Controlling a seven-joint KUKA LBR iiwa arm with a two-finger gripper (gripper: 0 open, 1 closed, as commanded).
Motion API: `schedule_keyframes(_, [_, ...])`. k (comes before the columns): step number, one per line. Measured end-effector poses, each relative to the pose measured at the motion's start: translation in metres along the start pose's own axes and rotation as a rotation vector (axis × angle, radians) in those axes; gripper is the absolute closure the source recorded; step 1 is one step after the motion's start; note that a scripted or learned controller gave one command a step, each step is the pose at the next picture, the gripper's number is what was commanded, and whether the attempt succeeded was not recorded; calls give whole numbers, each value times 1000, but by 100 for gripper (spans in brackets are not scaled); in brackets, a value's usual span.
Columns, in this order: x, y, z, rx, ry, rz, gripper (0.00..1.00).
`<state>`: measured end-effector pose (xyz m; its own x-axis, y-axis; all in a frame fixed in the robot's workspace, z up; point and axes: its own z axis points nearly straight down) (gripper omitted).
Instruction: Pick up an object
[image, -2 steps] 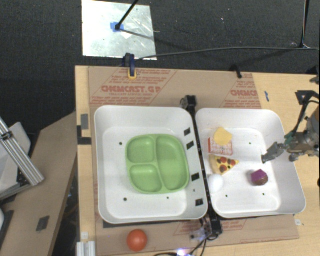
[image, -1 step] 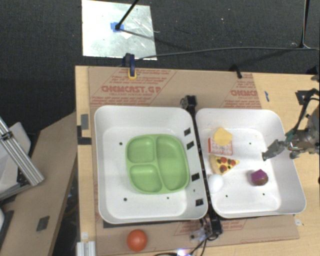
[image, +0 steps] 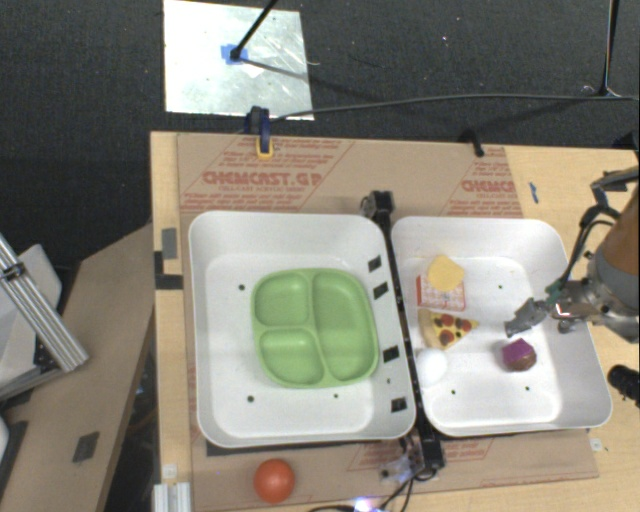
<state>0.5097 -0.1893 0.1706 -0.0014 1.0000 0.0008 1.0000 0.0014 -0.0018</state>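
left bin (image: 215, 300): holds a green divided plate (image: 315, 327) with four compartments, sitting about in the middle, nothing on it as far as I can see
right bin (image: 575, 390): has the small stuff, all toy food by the looks of it
yellow piece (image: 446, 270): toward the back of the right bin, sitting right against the red-and-white box below it
red-and-white box (image: 441, 294): small packet with some print on it, way too tiny to read
pizza slice (image: 449, 328): just in front of the box, near the divider between the bins
white round thing (image: 432, 367): front left of the right bin, hard to make out against the white floor (could be an egg or a ball, can't tell)
purple object (image: 518, 354): lying on the right bin floor, right half, just below the claw and not held
claw (image: 540, 313): over the right side of the right bin, above the purple object; can't tell if it's open or closed from this angle
orange ball (image: 274, 479): outside the bins, on the table (image: 170, 190) at the front edge
writing: the brown sheet under the bins says "CHEMCAST GP" in red, printed upside down, seen twice along the back
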Motion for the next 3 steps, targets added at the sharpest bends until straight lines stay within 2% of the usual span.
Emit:
schedule_keyframes(1, [1,10,50,-1,0,0,0])
schedule_keyframes(2, [1,11,88,-1,0,0,0])
schedule_keyframes(3, [1,12,75,-6,-2,0,100])
